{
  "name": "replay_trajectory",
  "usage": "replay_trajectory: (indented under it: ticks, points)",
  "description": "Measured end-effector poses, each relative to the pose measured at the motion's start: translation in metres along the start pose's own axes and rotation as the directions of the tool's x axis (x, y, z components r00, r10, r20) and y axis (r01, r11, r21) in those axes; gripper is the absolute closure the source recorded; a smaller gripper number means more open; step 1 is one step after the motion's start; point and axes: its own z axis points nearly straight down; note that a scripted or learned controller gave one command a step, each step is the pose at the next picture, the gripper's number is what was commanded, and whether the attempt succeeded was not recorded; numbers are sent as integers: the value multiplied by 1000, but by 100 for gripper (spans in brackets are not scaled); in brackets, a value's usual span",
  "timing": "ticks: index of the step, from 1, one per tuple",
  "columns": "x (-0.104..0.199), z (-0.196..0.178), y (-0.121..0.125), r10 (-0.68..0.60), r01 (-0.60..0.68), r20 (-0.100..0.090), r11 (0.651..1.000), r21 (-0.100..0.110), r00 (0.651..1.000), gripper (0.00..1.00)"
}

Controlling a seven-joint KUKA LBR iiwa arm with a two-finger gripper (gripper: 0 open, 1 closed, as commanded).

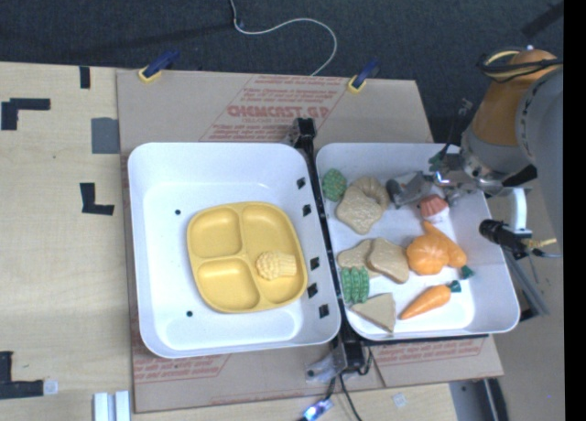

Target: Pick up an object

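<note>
Gripper: low in right bin, finger state cannot tell | target: small red-white piece just beside it, above orange pumpkin | risk: crowding; fingers may nudge pumpkin, miss piece.

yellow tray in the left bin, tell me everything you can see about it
The yellow tray is a rounded-square plate, apparently smooth plastic, moulded into three compartments: two on the upper side and a bigger area below them. It lies flat, turned slightly askew, on the floor of the left bin, roughly in the middle. A small yellow corn cob rests in its lower right part. Nothing else touches it, and the gripper is over the other bin.
</note>
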Motion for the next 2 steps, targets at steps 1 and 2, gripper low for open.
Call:
replay_trajectory:
  ticks: [1, 2]
  points:
    - [1, 14, 0, -2, 2, 2, 1000, -4, 1000, 0]
    - [1, 2, 2, -3, 3, 4, 1000, -8, 1000, 100]
